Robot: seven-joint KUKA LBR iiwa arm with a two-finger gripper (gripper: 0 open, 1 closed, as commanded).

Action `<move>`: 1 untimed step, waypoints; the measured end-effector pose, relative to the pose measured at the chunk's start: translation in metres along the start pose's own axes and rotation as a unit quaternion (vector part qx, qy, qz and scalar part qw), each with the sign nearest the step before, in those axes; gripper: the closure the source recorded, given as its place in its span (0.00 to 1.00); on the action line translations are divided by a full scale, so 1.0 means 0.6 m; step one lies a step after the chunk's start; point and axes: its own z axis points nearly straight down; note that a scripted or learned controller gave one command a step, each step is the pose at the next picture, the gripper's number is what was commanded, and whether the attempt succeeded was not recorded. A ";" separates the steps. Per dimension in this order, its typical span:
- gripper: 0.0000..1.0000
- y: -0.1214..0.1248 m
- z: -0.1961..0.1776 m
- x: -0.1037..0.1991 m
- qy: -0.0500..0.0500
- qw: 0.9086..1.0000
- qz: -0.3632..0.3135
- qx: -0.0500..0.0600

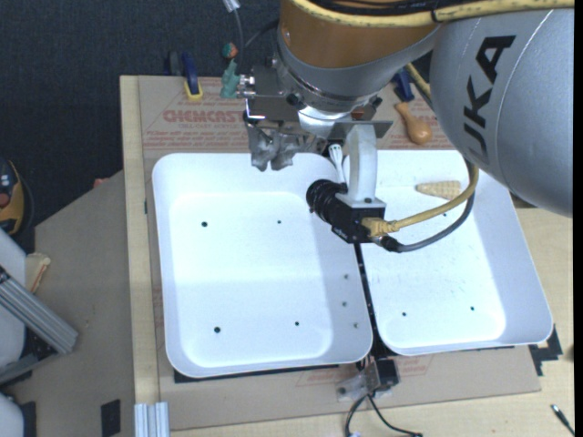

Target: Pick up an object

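A tan, ridged, cone-shaped object [439, 188] lies flat near the back of the right bin [510, 271]. My gripper [273, 153] hangs under the big grey and orange wrist, over the back rim of the left bin [182, 271], well left of the cone. Its tips are small, dark and partly hidden by the wrist body. A black connector [339, 212] with a yellow cable juts from the wrist above the seam between the two bins.
A wooden-handled tool [414, 121] lies on the brown board behind the right bin. A blue clamp [191, 82] stands at the board's back left. An aluminium rail [36, 312] sits off the bench at the lower left.
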 end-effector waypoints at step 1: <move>1.00 0.045 0.231 -0.003 -0.007 1.000 0.002 0.017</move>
